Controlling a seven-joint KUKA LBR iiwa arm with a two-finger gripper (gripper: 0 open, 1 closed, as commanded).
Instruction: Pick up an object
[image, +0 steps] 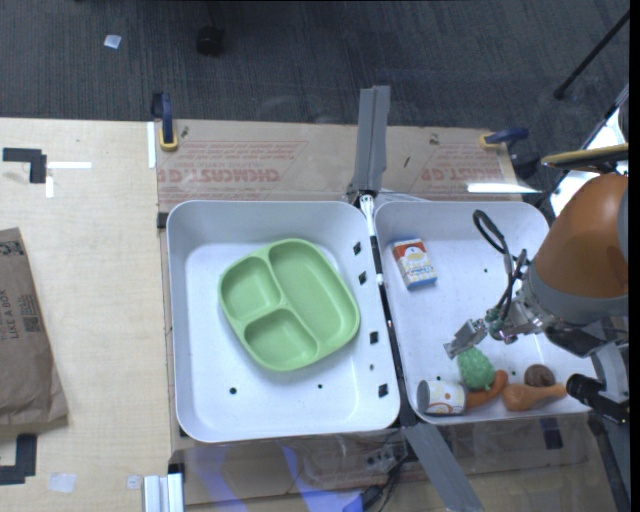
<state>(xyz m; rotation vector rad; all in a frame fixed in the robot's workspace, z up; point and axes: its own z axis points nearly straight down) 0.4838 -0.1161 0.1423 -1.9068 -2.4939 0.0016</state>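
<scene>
I am reaching my hand down into the right bin, just above the green toy near the front. I cannot tell how the hand is set. Nothing is lifted yet.

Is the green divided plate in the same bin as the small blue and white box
No, the green divided plate lies in the left bin, the box in the right bin.
</scene>
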